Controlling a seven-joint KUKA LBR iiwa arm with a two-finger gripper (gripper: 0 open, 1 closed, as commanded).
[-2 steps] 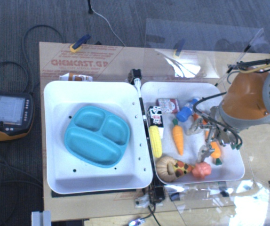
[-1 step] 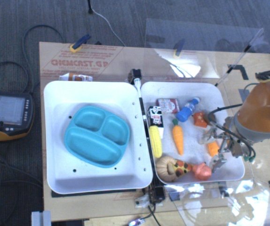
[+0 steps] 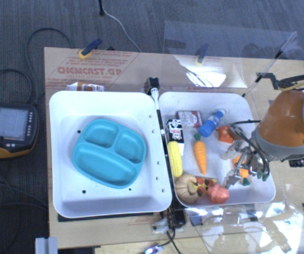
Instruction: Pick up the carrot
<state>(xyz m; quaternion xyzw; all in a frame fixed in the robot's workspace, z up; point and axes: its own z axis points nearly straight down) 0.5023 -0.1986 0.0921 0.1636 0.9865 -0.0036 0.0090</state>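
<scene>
The carrot (image 3: 200,155) lay in the right bin (image 3: 258,118), near the middle, with its green top pointing to the far side and its thin tip pointing to the near side. You could see it sat alone, with nothing holding it. Just to its left was a yellow corn cob (image 3: 175,159), lying along the left wall of that bin. Past the corn's far end was a small black and white carton (image 3: 175,129). Beyond the carrot's top were a red and white box (image 3: 188,119) and a blue bottle (image 3: 211,123), which was tipped on its side. To the right of the carrot was a small orange and red thing (image 3: 225,135). At the near wall of the bin sat a tan bun-shaped toy (image 3: 185,188) and a red round toy (image 3: 218,193).

The gripper (image 3: 241,172) was over the right part of the same bin, well apart from the carrot. I cannot tell if it was released or clenched, because that part was too blurry.

The left bin (image 3: 62,142) held a blue tray (image 3: 108,152) with three parts. Both bins sat side by side on the bench (image 3: 88,70).
</scene>
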